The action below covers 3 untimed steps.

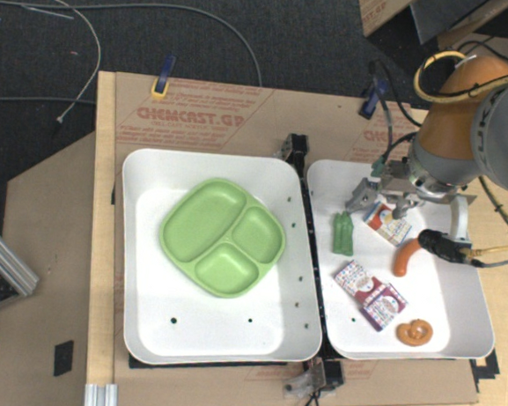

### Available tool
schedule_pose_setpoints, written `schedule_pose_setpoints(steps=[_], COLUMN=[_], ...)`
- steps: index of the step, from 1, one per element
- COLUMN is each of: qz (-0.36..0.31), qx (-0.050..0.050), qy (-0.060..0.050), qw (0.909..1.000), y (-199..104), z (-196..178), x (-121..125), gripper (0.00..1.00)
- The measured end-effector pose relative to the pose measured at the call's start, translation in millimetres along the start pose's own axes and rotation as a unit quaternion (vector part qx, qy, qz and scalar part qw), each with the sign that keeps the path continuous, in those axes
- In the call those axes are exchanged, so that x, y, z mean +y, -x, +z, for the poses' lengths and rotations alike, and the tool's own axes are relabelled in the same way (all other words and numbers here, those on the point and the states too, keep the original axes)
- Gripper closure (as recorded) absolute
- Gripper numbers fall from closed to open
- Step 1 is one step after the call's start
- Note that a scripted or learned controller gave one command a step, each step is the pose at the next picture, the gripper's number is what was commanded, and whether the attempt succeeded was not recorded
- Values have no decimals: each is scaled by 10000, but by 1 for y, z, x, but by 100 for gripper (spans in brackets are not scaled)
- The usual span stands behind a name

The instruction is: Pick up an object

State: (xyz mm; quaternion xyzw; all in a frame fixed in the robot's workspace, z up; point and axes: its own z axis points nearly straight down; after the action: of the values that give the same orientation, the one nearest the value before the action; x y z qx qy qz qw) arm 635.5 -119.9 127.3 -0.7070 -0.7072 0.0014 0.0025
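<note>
Tool (385, 200) low over the far end of the right bin (473, 325), poised above a small red-and-white packet (387, 222) that lies there; whether it is released or clenched I cannot tell from this angle, and nothing is visibly caught in it, so I would not call anything picked; the arm (461, 110) comes in from the right, orange band bright above the wrist. Candidates all lie flat in that right bin: a green bar (344, 235) just left of the packet, an orange sausage (405, 257) just to its right, a pink-and-white carton (370, 293) nearer the middle, and a small orange ring (416, 331) at the near end, well apart from the tool. In the left bin (143, 259) sits a green divided plate (223, 236), untouched, far from the action. Progress, as I judge it: the approach is made and a target seems chosen, most likely the packet directly beneath; the grip itself and the lift off the bin floor are yet to be shown; with the green bar and sausage so near, a clean close on one thing alone looks like the tricky part.
</note>
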Motion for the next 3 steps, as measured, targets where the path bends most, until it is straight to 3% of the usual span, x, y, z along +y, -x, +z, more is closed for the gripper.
schedule_pose_setpoints(steps=[1, 3], qz=[0, -4], qx=[-4, -11], qy=[33, 50], qw=[10000, 10000], y=[0, -4], z=[-14, -86], x=[2, 7], gripper=[100, 100])
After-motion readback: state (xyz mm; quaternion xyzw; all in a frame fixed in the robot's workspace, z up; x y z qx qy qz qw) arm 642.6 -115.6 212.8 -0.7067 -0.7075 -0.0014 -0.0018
